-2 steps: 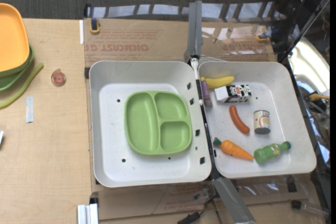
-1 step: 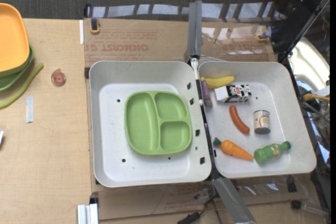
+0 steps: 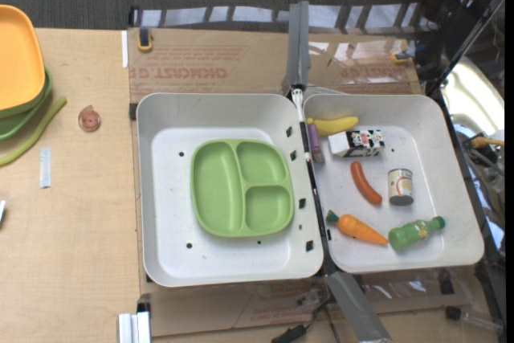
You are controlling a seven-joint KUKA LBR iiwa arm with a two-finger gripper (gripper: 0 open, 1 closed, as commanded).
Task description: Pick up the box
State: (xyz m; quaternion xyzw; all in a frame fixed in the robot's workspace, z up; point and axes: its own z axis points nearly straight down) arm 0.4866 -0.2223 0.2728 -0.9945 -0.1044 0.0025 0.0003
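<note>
We find the box (image 3: 356, 142) lying in the right bin (image 3: 450, 173), near that bin's far edge and toward its left wall, a small carton with a black and white print, flat faces and sharp corners. No arm reaches over the bins here, so we cannot tell how the pincer stands. The crowding is our main worry: a yellow banana (image 3: 335, 124) lies just beyond the box, nearly touching it, and a purple stick (image 3: 313, 145) lies along the left wall close beside it, so a descent slightly off could push either one or close on the banana instead. Thin card may also dent or slip if squeezed across a corner, and the bin's raised wall leaves little room on that side. Nearer the middle lie a smooth red sausage (image 3: 366, 183) and a small round can (image 3: 400, 186); toward the near edge, an orange carrot (image 3: 359, 228) and a glossy green bottle (image 3: 415, 232). The left bin (image 3: 161, 173) holds a green divided plate (image 3: 242, 188) of matt plastic with rounded corners.
</note>
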